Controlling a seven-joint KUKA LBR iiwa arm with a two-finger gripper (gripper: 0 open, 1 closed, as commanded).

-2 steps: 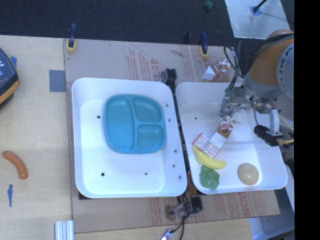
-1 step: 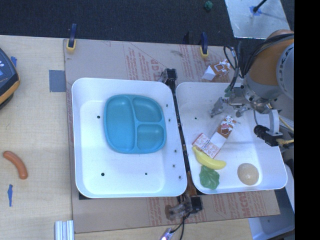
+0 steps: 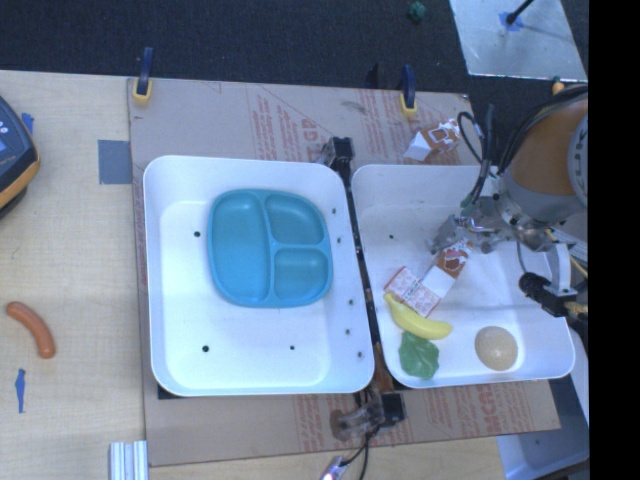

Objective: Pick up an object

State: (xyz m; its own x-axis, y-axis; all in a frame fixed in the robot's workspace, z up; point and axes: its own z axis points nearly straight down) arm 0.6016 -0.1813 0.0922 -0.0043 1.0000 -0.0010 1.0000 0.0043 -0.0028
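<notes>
The right bin (image 3: 380, 193) holds a yellow banana (image 3: 418, 320), a green leafy toy (image 3: 419, 356), a beige round object (image 3: 495, 347), a red-and-white packet (image 3: 406, 286) and a slim white-and-brown packet (image 3: 447, 268). My gripper (image 3: 462, 233) hangs low over the middle of this bin. It sits just above the brown upper end of the slim packet, touching or nearly touching it. The arm's grey body and orange band (image 3: 545, 158) come in from the right and hide the bin's far right corner.
The left bin (image 3: 160, 268) holds a blue divided plate (image 3: 270, 248). A toy sausage (image 3: 32, 328) lies on the bench at far left, near a dark device (image 3: 10, 153). A brown packet (image 3: 437, 140) lies outside, behind the right bin. Clamps stand along the back edge.
</notes>
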